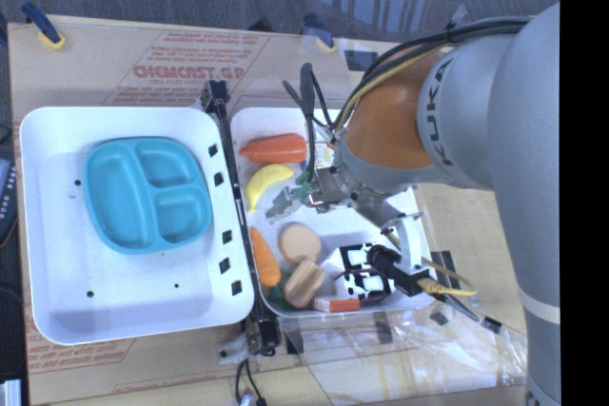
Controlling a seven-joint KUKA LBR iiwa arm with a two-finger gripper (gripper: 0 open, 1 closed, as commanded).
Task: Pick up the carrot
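The arm [495,100] is a thick, rounded grey casing with an orange band [385,124] above the wrist and the dark letters "KU" printed beside it. Black cables [419,48] loop along its upper side. The hand [290,202] is small, metallic grey hardware.

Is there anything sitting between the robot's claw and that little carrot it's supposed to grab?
Nothing visible. The claw hangs over the right bin, just below the banana. The carrot lies lower left along the bin's left wall, with bare bin floor between them.
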